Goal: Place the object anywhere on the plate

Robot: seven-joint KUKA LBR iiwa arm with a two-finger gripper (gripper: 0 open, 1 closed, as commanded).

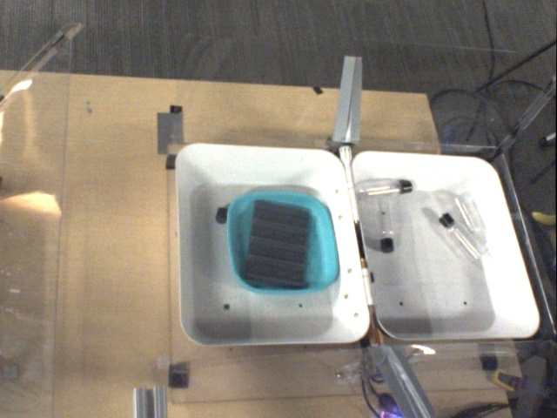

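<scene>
A teal square plate (238, 242) sits in the middle of the left white bin (196, 259). A dark grey ribbed block (278, 242) lies flat on the plate, covering most of its middle. In the right white bin (513, 259) lie a clear tube with a black cap (385, 186), a clear vial with a black end (461, 225) and a small black piece (386, 245).
A small dark item (222, 215) rests against the plate's left rim on the bin floor. A grey metal post (348, 103) stands behind the seam between the bins. Cables (487, 94) run at the back right. Bare wooden bench (96, 233) stretches left of the bins.
</scene>
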